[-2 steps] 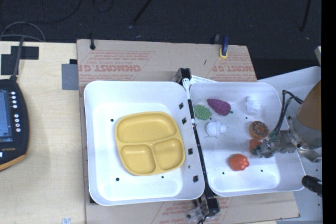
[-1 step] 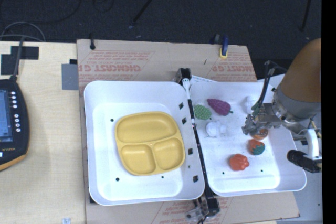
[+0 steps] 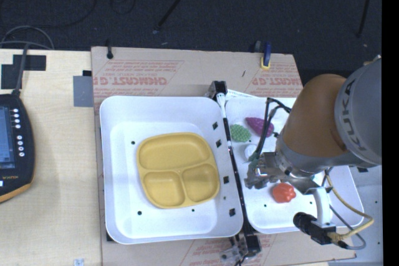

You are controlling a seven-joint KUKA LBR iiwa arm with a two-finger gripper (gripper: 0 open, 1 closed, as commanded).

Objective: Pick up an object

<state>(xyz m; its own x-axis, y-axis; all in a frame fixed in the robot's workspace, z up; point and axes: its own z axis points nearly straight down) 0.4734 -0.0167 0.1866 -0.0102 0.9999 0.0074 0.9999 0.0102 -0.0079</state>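
While my arm point(image 3: 324, 124) reaches in from the right over the right bin point(image 3: 265, 221), my jaws point(image 3: 257, 176) hang low over that bin's floor, close to its left wall. They are small and dark against the white here, and my wrist hides part of them, so I cannot tell how they stand. I can see nothing between them.

Three things lie in the right bin. A red object point(image 3: 283, 192) sits on the bin floor just beside my jaws, to their right and a little nearer the camera; whether it touches them I cannot tell. A green object point(image 3: 239, 132) with a bumpy look lies further up the bin, near the left wall. A purple object point(image 3: 259, 126) lies just beside the green one, to its right, partly tucked behind a black cable that runs down from my wrist.

The left bin point(image 3: 118, 196) holds a yellow divided tray point(image 3: 177, 169), lying flat and slightly turned, with one large section and two smaller ones. Both bins rest side by side on a brown cardboard sheet point(image 3: 187, 75) laid on the counter point(image 3: 56, 209). A dark handheld pendant point(image 3: 12, 146) with a lit screen lies on the counter at the far left, well apart from the bins
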